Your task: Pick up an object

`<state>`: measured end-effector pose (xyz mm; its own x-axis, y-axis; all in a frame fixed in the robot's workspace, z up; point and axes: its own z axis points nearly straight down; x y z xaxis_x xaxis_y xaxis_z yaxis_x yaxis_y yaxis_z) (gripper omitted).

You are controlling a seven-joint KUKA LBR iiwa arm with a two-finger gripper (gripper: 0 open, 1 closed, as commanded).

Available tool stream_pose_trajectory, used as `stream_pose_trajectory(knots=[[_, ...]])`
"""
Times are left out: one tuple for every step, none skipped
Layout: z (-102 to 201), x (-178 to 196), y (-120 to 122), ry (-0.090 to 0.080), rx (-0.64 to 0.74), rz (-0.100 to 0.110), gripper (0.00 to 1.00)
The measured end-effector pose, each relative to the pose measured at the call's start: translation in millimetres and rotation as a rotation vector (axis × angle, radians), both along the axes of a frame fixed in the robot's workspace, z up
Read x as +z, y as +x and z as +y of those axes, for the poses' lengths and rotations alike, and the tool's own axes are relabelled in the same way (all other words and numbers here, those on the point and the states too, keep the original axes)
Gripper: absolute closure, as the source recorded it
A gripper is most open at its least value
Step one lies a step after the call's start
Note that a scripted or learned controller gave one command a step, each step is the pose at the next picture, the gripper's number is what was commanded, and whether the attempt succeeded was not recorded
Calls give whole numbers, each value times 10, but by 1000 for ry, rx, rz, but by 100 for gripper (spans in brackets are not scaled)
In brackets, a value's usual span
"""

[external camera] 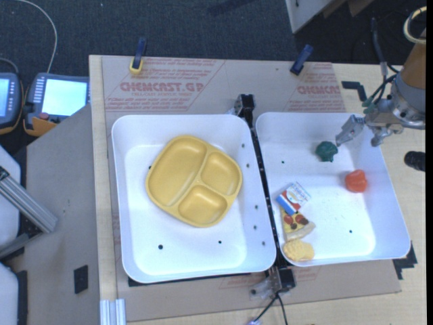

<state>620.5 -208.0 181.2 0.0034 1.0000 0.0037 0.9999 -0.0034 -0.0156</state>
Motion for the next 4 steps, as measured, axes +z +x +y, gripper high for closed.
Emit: stream_pose_trajectory(knots=[[6,93,36,-4,4,-15,0],[-15,-530,65,-2,4,-11,0],[-8,-991,60,-2,5,-11,0],[-12,-852,76,-5,5,-17,100]])
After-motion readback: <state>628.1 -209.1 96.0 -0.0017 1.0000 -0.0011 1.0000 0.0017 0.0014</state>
